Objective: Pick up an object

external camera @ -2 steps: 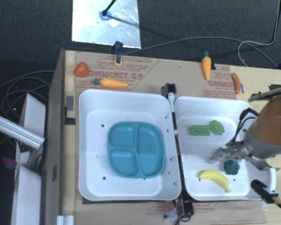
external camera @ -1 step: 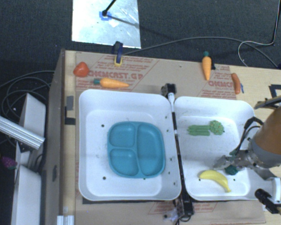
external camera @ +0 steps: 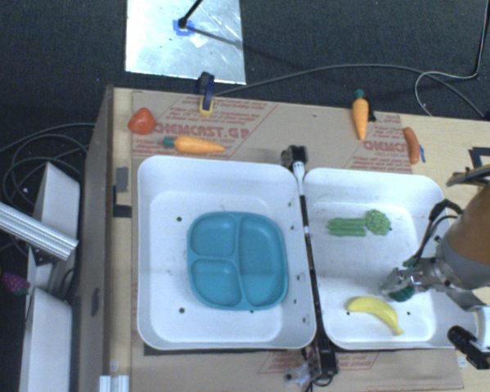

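Right bin (external camera: 344, 188) held banana (external camera: 375, 312), broccoli (external camera: 360, 225); gripper (external camera: 401, 286) above banana, finger state unclear.

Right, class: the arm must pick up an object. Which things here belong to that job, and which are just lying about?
Job: gripper, banana, broccoli, right bin.

Lying about: blue plate, left bin, carrots, tomato, foil sheet.

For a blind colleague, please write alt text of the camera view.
The grey arm's gripper hangs low in the right white bin, just above a yellow plastic banana and below a green toy broccoli. The left white bin holds a blue divided plate.
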`<action>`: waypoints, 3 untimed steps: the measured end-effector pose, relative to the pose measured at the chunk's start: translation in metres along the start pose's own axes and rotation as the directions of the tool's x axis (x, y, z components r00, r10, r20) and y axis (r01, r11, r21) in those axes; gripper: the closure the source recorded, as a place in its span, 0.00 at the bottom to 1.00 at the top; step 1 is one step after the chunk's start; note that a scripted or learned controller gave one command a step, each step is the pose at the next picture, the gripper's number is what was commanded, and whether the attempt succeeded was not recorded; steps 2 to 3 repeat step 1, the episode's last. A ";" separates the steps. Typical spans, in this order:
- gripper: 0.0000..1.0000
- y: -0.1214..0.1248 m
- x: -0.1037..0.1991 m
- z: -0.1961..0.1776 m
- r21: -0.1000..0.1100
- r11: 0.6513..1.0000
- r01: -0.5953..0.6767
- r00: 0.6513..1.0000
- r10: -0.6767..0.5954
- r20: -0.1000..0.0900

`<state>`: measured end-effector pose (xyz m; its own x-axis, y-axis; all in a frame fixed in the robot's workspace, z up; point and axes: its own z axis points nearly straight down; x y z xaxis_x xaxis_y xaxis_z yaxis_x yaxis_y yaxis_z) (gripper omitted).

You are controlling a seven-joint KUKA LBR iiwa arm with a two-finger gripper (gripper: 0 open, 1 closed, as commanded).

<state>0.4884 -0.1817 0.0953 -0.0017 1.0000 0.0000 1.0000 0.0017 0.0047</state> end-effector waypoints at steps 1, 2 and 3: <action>1.00 0.007 0.066 -0.089 0.001 1.000 0.003 1.000 -0.003 0.000; 1.00 0.007 0.066 -0.089 0.001 1.000 0.003 1.000 -0.003 0.000; 1.00 0.007 0.066 -0.089 0.001 1.000 0.003 1.000 -0.003 0.000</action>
